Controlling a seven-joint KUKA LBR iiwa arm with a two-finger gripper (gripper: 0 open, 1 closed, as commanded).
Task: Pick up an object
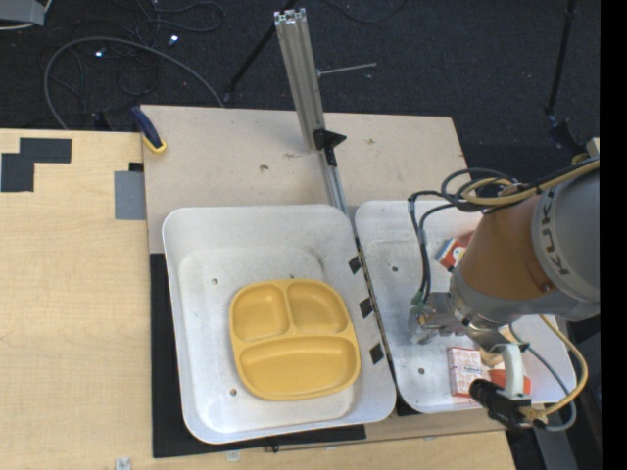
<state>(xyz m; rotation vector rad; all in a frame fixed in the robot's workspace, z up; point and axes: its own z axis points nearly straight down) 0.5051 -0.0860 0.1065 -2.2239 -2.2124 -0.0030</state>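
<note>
Camera view, over two white bins: the arm hangs low over the right bin, its wrist blocking any reading of the grip; small packets lie beneath at five o'clock, a yellow divided plate sits in the left bin

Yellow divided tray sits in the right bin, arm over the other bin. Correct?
Not quite. The camera view shows the yellow divided tray lying in the left bin, not the right one. The arm is over the other bin, the right bin, where some red-and-white packets lie beside it.
</note>
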